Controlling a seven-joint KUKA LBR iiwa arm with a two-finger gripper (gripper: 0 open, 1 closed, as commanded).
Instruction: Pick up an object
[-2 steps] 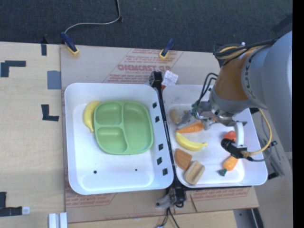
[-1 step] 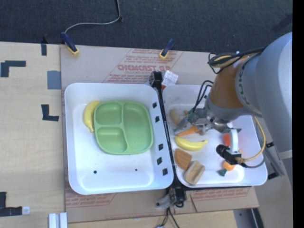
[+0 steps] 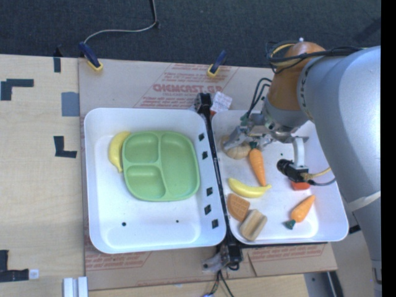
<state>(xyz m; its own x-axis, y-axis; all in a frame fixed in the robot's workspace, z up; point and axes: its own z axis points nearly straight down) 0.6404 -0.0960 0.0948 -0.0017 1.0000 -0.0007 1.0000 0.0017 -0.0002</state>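
My two-finger gripper [image 3: 240, 142] hangs low over the pale tan lumpy toy [image 3: 235, 151] (right white bin [image 3: 328, 228]), jaw state I cannot tell.

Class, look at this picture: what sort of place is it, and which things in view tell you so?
Probably a robot lab test bench, not a kitchen. A grey arm reaches over two white bins holding toy food, such as a carrot, and cardboard is clamped to the bench.
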